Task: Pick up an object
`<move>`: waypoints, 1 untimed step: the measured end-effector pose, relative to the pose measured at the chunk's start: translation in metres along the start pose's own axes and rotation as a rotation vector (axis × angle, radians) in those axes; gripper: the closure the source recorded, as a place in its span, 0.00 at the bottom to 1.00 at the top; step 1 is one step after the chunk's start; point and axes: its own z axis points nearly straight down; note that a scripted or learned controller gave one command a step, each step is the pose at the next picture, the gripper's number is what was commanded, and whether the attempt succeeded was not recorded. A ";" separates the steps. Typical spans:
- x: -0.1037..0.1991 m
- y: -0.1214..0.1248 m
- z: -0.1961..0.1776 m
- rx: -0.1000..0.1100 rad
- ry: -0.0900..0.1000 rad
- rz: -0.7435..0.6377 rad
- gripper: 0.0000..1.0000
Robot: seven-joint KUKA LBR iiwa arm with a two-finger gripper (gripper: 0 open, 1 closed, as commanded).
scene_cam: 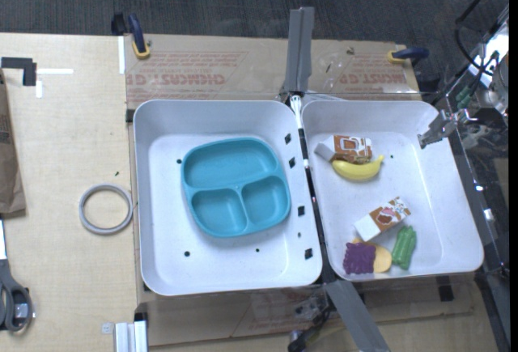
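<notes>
Arm's two-finger gripper (431, 134) sits up at the far right edge of the right-hand shallow white bin (453, 205), over the rim, nothing betw. the fingers. How far apart they are – can't tell from this angle, too small and cluttered w/ cables behind.

Right bin, contents: yellow toy banana (358, 169) lying near the far side, a small brown-and-white printed carton (353, 147) touching it just behind. Closer to the near side, a second small carton, white w/ orange-red print (383, 218), tilted. Just below it a purple bunch of toy grapes (358, 258), a small yellow-orange round piece (381, 260) tucked beside that, and a green toy vegetable (404, 247) on the right of the cluster. All resting on the bin floor, well apart from the gripper.

Left-hand white bin (154, 205): a teal plastic divided plate, three compartments (235, 186), sitting roughly in the centre.

Pale wood worktop (57, 140) on the left: a grey tape ring (106, 208) lying flat, scissors (12, 302) at the lower-left edge.
</notes>
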 end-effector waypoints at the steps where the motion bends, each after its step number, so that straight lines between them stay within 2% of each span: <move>1: 0.050 0.037 0.077 0.002 0.001 0.303 0.00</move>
